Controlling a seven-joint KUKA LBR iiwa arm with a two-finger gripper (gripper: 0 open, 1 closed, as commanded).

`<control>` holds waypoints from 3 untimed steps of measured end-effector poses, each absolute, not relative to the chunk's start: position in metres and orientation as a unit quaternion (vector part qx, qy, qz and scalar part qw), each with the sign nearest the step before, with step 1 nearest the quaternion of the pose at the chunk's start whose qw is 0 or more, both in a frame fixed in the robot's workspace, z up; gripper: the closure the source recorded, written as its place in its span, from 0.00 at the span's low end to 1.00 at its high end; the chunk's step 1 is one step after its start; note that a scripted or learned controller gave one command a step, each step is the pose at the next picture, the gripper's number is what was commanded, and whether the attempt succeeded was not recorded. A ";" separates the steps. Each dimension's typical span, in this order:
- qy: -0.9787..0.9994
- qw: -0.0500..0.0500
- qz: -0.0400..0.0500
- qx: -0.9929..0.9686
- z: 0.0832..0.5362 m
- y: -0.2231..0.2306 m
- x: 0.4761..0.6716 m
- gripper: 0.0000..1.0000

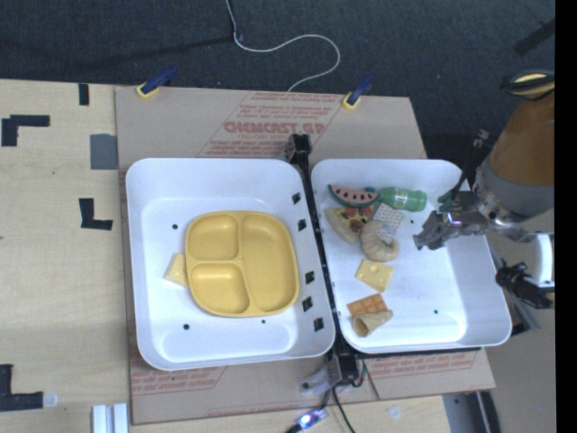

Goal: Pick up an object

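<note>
Nothing picked up yet. Gripper (pixel 431 234) low over the right bin (pixel 469 318), holding nothing; jaw spread impossible to tell. Nearest candidates just to its left: green bottle (pixel 401 198), watermelon slice (pixel 352 196), cheese wedge (pixel 374 273). Descent, grasp and lift all remaining.

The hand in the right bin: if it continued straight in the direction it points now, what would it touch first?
The hand points toward the left of the picture and slightly down. The first thing in that line looks like the beige lump, with the cheese slice just below it. Its height above the bin is unclear, so it may pass over.
</note>
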State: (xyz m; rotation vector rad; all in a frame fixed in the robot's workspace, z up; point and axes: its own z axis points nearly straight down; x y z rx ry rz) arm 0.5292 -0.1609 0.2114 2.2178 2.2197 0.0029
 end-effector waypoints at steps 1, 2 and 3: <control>0.708 0.000 0.000 0.707 0.225 -0.160 0.530 1.00; 0.710 -0.001 0.001 0.705 0.234 -0.108 0.553 1.00; 0.709 -0.001 0.000 0.705 0.223 -0.060 0.581 1.00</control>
